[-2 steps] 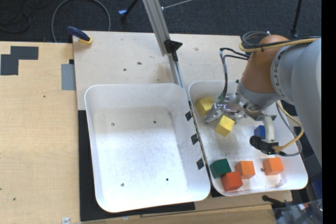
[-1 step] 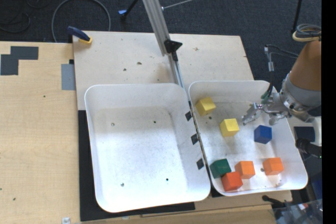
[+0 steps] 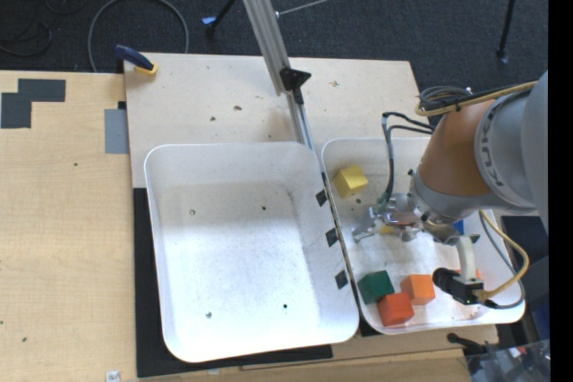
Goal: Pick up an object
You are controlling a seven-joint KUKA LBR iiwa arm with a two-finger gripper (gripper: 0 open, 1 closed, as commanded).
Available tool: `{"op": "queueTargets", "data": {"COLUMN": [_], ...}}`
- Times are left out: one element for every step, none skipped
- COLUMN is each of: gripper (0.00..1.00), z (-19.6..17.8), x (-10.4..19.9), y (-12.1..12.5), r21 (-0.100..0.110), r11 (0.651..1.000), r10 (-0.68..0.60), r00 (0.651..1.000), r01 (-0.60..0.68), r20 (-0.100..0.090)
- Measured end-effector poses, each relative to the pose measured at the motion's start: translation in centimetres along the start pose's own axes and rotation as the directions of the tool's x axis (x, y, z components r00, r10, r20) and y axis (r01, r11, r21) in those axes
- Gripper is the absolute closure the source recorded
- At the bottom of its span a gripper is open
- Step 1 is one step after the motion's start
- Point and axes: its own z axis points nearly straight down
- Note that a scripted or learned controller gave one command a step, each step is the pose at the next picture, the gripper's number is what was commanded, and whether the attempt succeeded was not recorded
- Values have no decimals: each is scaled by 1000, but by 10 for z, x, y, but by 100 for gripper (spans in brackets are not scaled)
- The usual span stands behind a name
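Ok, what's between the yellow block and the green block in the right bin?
In the camera view, the gripper sits between the yellow block and the green block, over the right bin floor.

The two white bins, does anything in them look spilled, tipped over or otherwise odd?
Nothing looks spilled or damaged. All the loose pieces sit in the right white bin: a yellow block, a green block, two orange blocks. The claw hangs over that bin.

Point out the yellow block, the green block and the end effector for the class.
yellow block (image 3: 351,181), camera view, top face.
green block (image 3: 376,285), camera view, top face.
end effector (image 3: 365,231), camera view, metal fingertip area.
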Motion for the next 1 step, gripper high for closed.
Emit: {"op": "queueTargets", "data": {"gripper": [0], "z": [-69], "x": [-49], "y": [-7], "r21": [-4], "r11": [1000], "r10": [6], "r00": [1000], "r01": [-6], "r20": [2]}}
